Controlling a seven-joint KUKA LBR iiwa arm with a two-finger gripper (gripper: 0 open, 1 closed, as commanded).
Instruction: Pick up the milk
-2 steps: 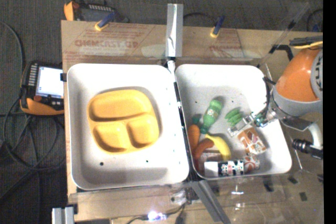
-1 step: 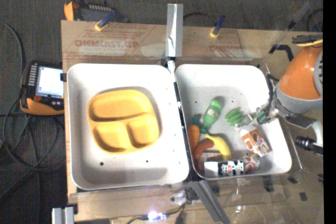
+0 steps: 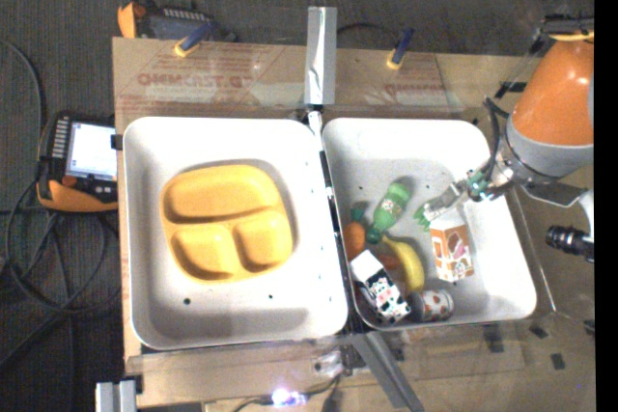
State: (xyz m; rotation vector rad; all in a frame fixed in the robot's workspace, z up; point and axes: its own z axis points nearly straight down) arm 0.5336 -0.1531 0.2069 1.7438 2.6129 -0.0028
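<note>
The milk (image 3: 379, 288) is a small white carton with black cow patches. It lies at the front left of the right bin (image 3: 502, 299), next to the banana. My gripper (image 3: 446, 204) hangs over the middle right of that bin, just above the top edge of an orange and white carton (image 3: 451, 252). It is well to the right of and behind the milk, and nothing of the milk is in it.
A green bottle (image 3: 390, 208), a carrot (image 3: 356, 235), a banana (image 3: 409, 263) and a small can (image 3: 435, 305) crowd around the milk. The left bin (image 3: 145, 304) holds a yellow divided tray (image 3: 228, 219). A ridge (image 3: 329, 207) separates the two bins.
</note>
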